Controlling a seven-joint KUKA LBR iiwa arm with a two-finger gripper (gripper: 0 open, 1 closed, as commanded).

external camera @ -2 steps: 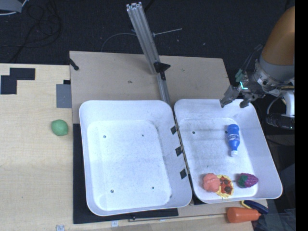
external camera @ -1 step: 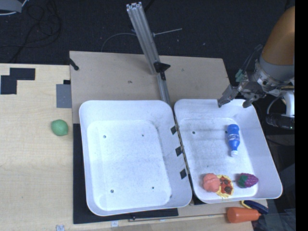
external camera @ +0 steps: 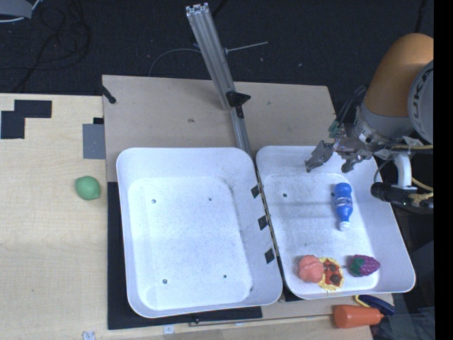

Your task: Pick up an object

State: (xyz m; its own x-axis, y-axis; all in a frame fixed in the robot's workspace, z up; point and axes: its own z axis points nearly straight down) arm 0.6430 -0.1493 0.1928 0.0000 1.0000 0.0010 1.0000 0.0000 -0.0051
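Note:
In the right bin (external camera: 297, 222) a blue bottle with a white cap (external camera: 342, 204) lies lengthwise near the right wall. Along that bin's front edge sit a pink-orange lump (external camera: 309, 268), a yellow and red toy (external camera: 330, 274) and a purple grape-like bunch (external camera: 363, 265). My gripper (external camera: 330, 159) hangs over the far part of the right bin, above and a little left of the bottle. Its two dark fingers are spread apart with nothing between them.
The left bin (external camera: 185, 229) stands beside the right one, joined by black clips. A green ball (external camera: 88, 188) rests on the wooden bench at the left. An orange carrot-like toy (external camera: 356, 315) lies outside the right bin's front edge. A metal rail (external camera: 216, 55) slants at the back.

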